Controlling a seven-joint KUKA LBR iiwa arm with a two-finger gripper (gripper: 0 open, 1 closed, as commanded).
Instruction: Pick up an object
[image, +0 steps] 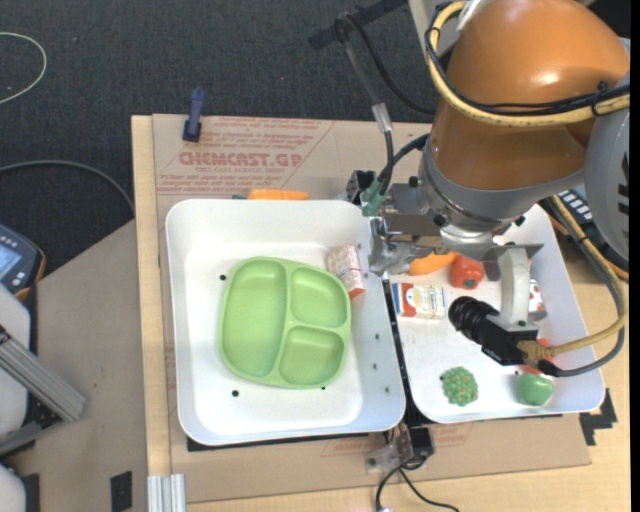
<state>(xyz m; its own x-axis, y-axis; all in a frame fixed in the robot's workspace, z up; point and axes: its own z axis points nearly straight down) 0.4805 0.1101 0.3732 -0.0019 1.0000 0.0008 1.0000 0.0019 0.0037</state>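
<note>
Orange-banded and bulking largest in the view, the arm (530, 90) hung over the far end of the right bin (430, 350). Below it the end effector (385, 258) stood low at the seam where that bin met the left bin (195, 300). Its tip was masked by its own grey housing, so whether it was apart or together could not be told, and nothing could be seen clamped in it.

Just to the view's left of the end effector, inside the left bin and close to its wall, lay a small can (347, 268) patterned red and white; any wording on it was too small to read. Farther left and nearer the camera, a green divided plate (285, 322) with three compartments sat flat on the bin floor.

To the view's right of the end effector, in the right bin, an orange piece (432, 265) and a red piece (466, 270) lay close together, partly under the arm. Just nearer the camera than the end effector lay a small white carton (418, 300) with red printing, illegible. Farther right lay a white object with a red patch (520, 285). Well toward the camera and rightward lay a broccoli floret (459, 385) and a round green piece (534, 388).

Beyond the end effector and to its left, outside the bins, an orange strip (278, 196) lay along the left bin's far rim on the counter's cardboard sheet (330, 150). That sheet bore "CHEMCAST. G P" in red, with finer lines beneath that could not be read. A blue clip (193, 115) sat at the sheet's far edge.
</note>
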